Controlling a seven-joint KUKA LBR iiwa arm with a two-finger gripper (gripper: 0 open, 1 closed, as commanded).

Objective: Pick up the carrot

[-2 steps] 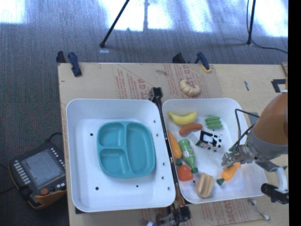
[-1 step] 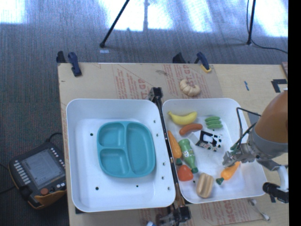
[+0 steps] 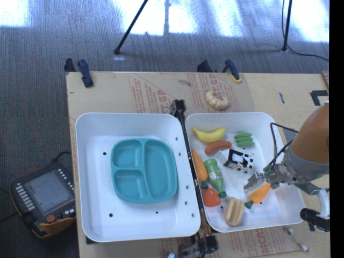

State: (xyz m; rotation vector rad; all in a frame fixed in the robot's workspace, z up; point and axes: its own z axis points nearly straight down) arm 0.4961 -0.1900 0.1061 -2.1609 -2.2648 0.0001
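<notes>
Seemingly the gripper [image 3: 262, 185] clamps the carrot [image 3: 259, 193] (orange) — right bin [image 3: 279, 217]; no label legible.

Brightness: strong daylight, the scene evenly lit and a little washed out.
Source: the far side, where pale sunlit patches fall across the grey carpet [image 3: 48, 47].
Glare: those far patches are blown out to near white; the white bins [image 3: 94, 138] look bright but keep their edges.
Shadows: soft and short, faint under the teal plate [image 3: 144, 171] and the toys.
Sharpness: overall soft, low resolution; the arm [image 3: 314, 144] at the right is blurred.
</notes>
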